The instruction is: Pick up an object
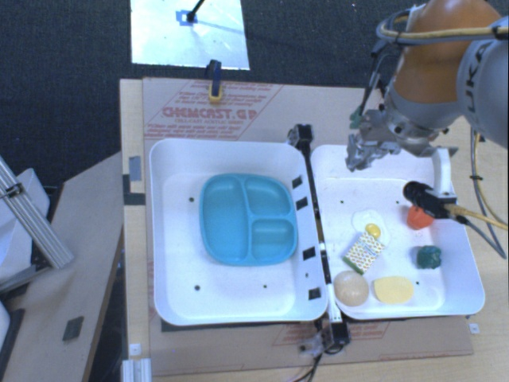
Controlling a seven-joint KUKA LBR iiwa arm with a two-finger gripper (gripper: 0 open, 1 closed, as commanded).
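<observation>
- My tool (359, 159) hangs over the far-left corner of the right bin (460, 302), close to the divider between the two bins. I cannot tell how it is set, and I can make out nothing in its grip.
- Every candidate lies toward the near side of that bin from my tool, so I judge the coming move to be a pull toward the camera, then a descent.
- Nearest, almost straight toward the camera from the tool, is the fried-egg toy (371, 225), white with a yellow centre, lying flat on the bin floor.
- Touching it on the near side is a yellow-and-white checkered block (363, 254), its long axis slanted from near-left to far-right.
- Further on, near the front rim, sit a round beige piece (351, 288) and a pale yellow piece (394, 290) just beside each other.
- Off to the right are an orange piece (419, 217), partly under a black fitting on my arm, and a small dark green piece (429, 256), well apart from the tool.
- The left bin (171, 161) holds a blue divided tray (245, 219), across the divider and not on my path.
- Both bins rest on the desk (131, 253).
</observation>
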